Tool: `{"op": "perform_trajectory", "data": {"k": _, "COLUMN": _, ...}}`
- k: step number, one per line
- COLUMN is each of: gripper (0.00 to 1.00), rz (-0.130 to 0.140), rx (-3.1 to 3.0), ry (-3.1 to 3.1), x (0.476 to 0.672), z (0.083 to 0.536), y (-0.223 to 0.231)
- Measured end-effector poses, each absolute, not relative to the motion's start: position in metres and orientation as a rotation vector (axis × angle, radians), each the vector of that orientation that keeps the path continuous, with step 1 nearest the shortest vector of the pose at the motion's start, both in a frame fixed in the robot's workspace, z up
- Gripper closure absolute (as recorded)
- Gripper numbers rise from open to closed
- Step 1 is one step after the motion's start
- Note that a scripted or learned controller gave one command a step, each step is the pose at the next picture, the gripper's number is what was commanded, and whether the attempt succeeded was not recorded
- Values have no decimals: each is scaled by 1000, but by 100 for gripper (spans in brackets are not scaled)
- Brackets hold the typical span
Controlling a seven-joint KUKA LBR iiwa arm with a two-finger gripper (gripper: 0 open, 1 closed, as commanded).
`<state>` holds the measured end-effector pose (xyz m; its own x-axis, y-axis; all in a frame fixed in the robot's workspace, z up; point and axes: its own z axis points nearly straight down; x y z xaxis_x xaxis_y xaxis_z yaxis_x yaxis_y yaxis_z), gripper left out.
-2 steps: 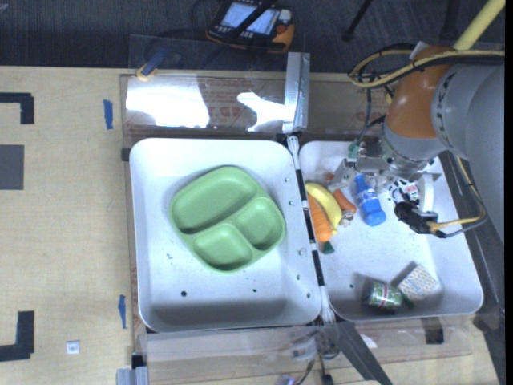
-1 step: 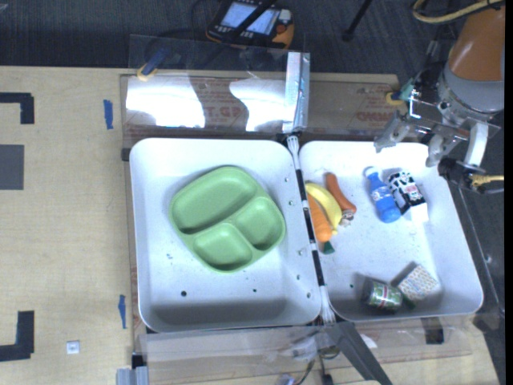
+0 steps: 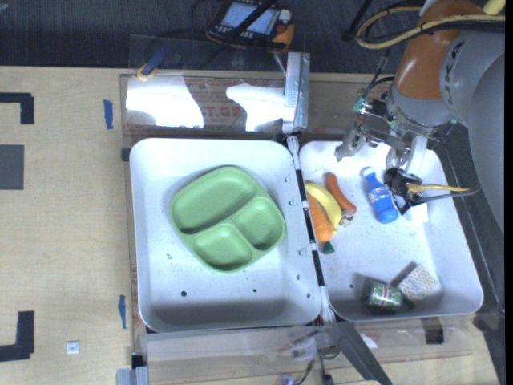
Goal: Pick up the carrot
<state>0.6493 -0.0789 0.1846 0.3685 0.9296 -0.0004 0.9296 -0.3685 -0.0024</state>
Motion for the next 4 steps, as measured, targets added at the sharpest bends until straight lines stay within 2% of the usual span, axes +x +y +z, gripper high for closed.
{"op": "perform_trajectory", "data": {"k": 1, "gripper": 0, "rz": 0, "rx": -2688, "ry": -1627, "x": 667, "z": 307, "y": -86}}
{"op": "perform_trajectory", "data": {"k": 2, "gripper": 0, "rz": -1, "rx": -2701, "ry": -1610, "x": 667, "z": 341, "y": -179}}
{"op": "perform_trajectory", "data": {"k": 3, "gripper": 0, "rz": 4, "rx": -2885, "ry": -1237, "x": 667, "z": 253, "y": -210}}
{"op": "perform_trajectory", "data": {"k": 4, "gripper": 0, "rz": 0, "rx": -2974, "ry": -1016, "x": 662, "z": 348, "y": -209}}
